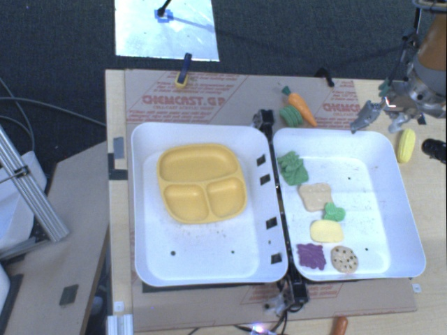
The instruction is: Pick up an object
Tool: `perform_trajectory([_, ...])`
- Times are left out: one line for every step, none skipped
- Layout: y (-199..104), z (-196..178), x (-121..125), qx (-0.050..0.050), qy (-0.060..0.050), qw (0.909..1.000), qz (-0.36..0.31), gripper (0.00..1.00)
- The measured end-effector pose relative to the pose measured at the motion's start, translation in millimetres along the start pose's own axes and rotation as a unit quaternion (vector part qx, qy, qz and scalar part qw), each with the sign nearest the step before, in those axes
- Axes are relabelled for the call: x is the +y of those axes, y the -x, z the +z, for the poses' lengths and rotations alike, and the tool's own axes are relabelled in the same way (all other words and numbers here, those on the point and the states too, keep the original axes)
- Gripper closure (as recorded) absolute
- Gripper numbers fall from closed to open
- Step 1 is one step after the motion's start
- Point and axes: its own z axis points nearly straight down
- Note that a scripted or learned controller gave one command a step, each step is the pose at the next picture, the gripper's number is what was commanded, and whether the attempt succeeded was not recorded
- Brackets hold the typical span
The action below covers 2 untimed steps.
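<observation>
The right bin [391,187] holds several toy foods: a green leafy piece [292,167], a beige bread slice [316,196], a small green broccoli [334,213], a yellow lump [326,231], purple grapes [311,255] and a cookie [344,259]. My gripper [378,123] hangs above the bin's far right corner, beyond the rim. Its two fingers are spread open and hold nothing. All the foods lie well to its near left.
The left bin [147,243] carries a yellow divided plate [202,182]. A toy carrot [299,107] lies on the cardboard behind the bins. A yellow piece [406,145] rests outside the right bin's far right rim. A shiny sheet [166,19] lies at the back.
</observation>
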Motion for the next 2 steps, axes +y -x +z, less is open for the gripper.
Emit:
perform_trajectory([-42.1, 96.9, -88.9, 0.003, -0.007, 1.0000, 0.001, 0.00])
perform_trajectory([-81.0, 94.1, -118.8, 0.001, -0.002, 1.0000, -0.001, 0.00])
